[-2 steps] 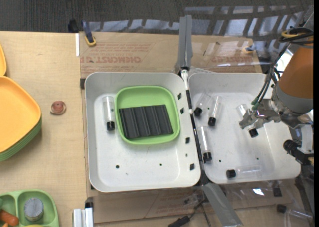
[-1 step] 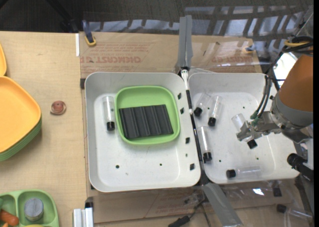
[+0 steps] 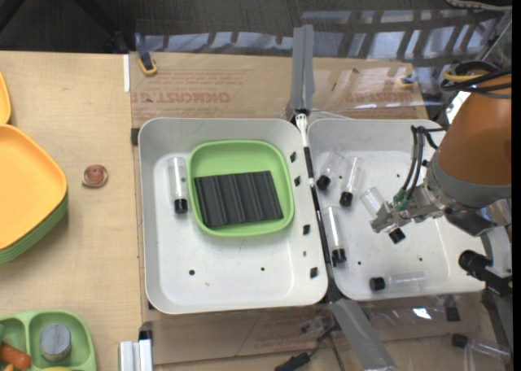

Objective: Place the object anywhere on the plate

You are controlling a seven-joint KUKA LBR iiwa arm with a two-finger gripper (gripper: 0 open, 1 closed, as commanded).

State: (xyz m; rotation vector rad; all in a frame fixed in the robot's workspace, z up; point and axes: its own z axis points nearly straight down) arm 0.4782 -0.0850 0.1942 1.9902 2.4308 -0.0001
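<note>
A green plate (image 3: 239, 158) lies in the left bin (image 3: 228, 280), with a dark ridged mat (image 3: 240, 198) resting on it. In the right bin (image 3: 423, 268) my gripper (image 3: 386, 219) is down on a clear tube with a black cap (image 3: 374, 198). The tube's clear end sticks out up-left of the fingers and its cap (image 3: 396, 236) sticks out below them. The fingers look shut on this tube. The grey arm with its orange band (image 3: 484, 141) comes in from the right.
Several more capped clear tubes lie in the right bin: one (image 3: 351, 176) at the upper left, one (image 3: 334, 231) by the left wall, one (image 3: 403, 281) at the front. Another tube (image 3: 177, 182) lies left of the plate. Orange plates (image 3: 24, 190) sit on the bench at the left.
</note>
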